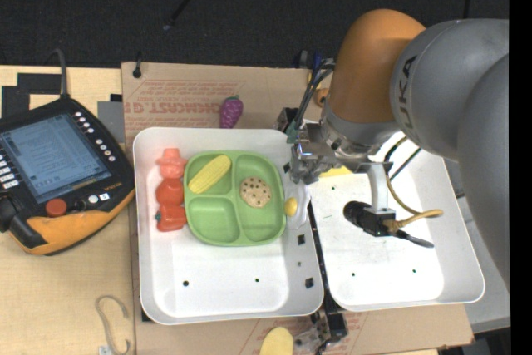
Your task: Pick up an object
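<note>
Here, the grey arm (432, 87) with its orange band comes in from the right and covers the upper right of the view, above the far end of the right bin (399, 270). The left bin (216, 278) lies beside it, the two walls touching along the middle. A sheet of cardboard (183, 100) shows beyond the left bin, and a pendant (54, 170) with a lit screen and an orange edge sits on the bench to the left, near that bin but apart from it. In the far half of the left bin lies a green plate (218, 220) with three compartments. A red figure (169, 195), paler pink at its top, lies just beside the plate's left rim, between the plate and the bin's left wall. The gripper (299, 183) hangs over the seam between the bins, just beside the plate's right rim; whether it is released or clenched I cannot tell, and nothing can be seen held in it. A corn cob (208, 172) lies aslant in the plate's far left compartment, and a cookie (256, 192) in its right compartment. A purple grape bunch (231, 110) rests on the cardboard past the bin's far wall. A yellow lump (277, 341) sits at the view's bottom edge, outside the bins. A small yellow piece (291, 207) lies against the plate's right rim, right under the gripper. A thin hook (112, 316) lies on the bench at the lower left.
</note>
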